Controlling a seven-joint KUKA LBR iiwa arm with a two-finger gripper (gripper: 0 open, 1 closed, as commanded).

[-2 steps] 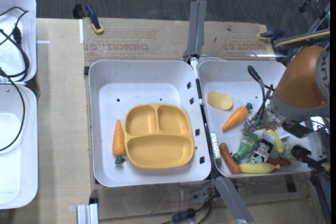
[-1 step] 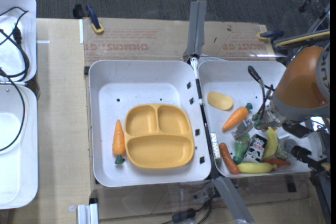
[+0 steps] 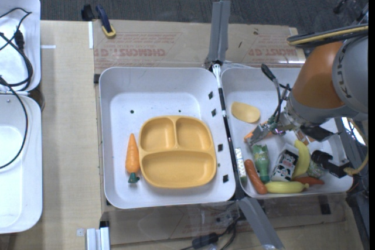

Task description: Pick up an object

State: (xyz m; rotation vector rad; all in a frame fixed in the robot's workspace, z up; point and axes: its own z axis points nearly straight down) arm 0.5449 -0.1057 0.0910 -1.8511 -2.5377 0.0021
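Reaching in from the right of the view, the gripper [image 3: 262,133] sits low inside the right-hand bin [image 3: 234,82], near that bin's middle. Its tip is tangled against the clutter below it, so I cannot tell whether it is spread or pressed together, nor whether it pinches anything. It lies between a pale yellow lump [image 3: 245,112], just up and to the left of it, and a green packet [image 3: 261,162] just below it. The things that could be picked up are crowded along the near side of this bin. A red sausage-shaped piece [image 3: 255,177] lies slanted beside the green packet, toward the bin's near left corner. A banana [image 3: 285,187] lies flat along the near wall. A second banana [image 3: 302,156] stands more upright behind it, and a small black-and-white carton [image 3: 285,165] sits between that banana and the green packet. The left-hand bin [image 3: 117,85] holds a yellow plate [image 3: 179,152] with three compartments, resting near the bin's middle and toward its near wall. A carrot [image 3: 132,153] lies just beside the plate's left edge, pointed end away from the camera and green top toward it. Both bins sit side by side on a wooden bench [image 3: 64,126].
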